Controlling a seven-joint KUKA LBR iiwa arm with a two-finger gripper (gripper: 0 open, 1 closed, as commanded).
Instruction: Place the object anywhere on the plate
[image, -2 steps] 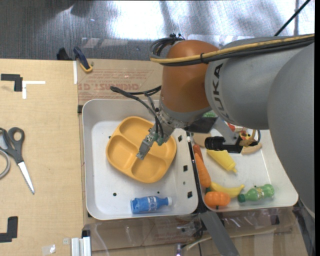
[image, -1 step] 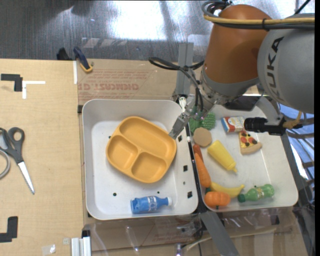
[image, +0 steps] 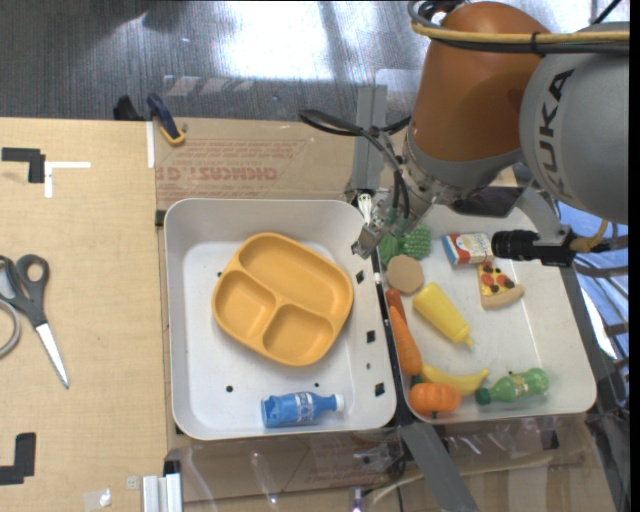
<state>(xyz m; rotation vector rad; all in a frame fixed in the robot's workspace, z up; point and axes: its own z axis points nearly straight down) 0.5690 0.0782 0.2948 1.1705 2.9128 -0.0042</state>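
The yellow three-compartment plate (image: 283, 297) lies in the left bin (image: 190, 330) with nothing on it. My gripper (image: 378, 228) hangs low over the rim between the two bins, at the far left corner of the right bin (image: 560, 330). Just to its right sit a green leafy toy (image: 413, 243) and a round tan biscuit (image: 404, 273). The arm's wrist hides part of the green toy. I see nothing held in the gripper.
A blue bottle (image: 298, 407) lies at the left bin's front. The right bin also holds a carrot (image: 403, 335), yellow squeeze bottle (image: 442, 311), banana (image: 455, 378), orange fruit (image: 433, 399), green bottle (image: 512, 386), pizza slice (image: 497, 285) and small carton (image: 467, 248). Scissors (image: 35, 305) lie on the left bench.
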